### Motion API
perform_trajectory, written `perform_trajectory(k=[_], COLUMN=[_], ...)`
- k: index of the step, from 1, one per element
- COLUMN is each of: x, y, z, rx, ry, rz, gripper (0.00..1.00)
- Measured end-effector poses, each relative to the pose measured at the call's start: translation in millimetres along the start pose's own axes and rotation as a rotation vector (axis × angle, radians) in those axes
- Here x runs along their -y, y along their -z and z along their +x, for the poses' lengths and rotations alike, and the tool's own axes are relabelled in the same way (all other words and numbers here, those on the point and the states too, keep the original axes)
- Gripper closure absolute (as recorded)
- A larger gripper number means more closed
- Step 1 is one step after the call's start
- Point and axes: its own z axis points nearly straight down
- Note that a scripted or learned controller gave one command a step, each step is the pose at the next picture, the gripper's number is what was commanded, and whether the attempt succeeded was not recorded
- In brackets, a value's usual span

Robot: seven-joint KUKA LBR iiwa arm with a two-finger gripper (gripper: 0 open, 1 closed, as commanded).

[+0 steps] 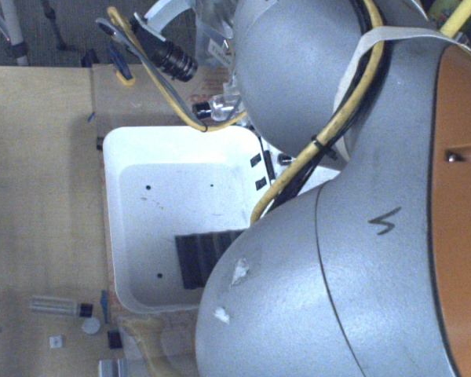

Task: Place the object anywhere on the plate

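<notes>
**Arm hogging the whole view again**

Far left is the pale wooden bench top [31, 187], pretty bare apart from some small bits of clutter [78, 320] near its front edge. Moving right you get the white bin [110, 210], shallow, with a few dark specks on its floor. Down in its lower part sits a dark ribbed block [200, 258], flat on the floor; its right end disappears under the arm, so I can't call its long axis or which way it points. Above the bin there's a black cylinder thing [171, 57] with yellow cable [161, 85] looping around it. Then the grey arm [337, 273] with its orange band [463, 203] covers everything to the right. Gripper state: can't tell.
</notes>
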Motion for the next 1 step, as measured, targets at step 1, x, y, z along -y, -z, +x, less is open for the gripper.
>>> perform_trajectory(k=[1], x=[5.6], y=[-188.9], z=[-28.9], rx=[0.006], ry=[0.091], rz=[0.001], gripper=[1.00])
